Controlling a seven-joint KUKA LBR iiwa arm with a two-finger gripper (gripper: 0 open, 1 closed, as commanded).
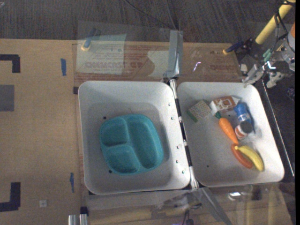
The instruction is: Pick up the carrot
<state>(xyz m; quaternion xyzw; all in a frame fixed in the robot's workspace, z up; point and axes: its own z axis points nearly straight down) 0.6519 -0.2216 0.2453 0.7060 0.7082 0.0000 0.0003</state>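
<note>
The arm (276, 18) shows as a slim yellow-orange tube slanting across the upper right corner, with a thin dark cable running beside it. Lower down it gives way to a cluster of grey and white metal parts with black fittings and a small teal-green spot among them. The gripper (262, 74) at its end is pale and silvery, too blurred for detail.
</note>
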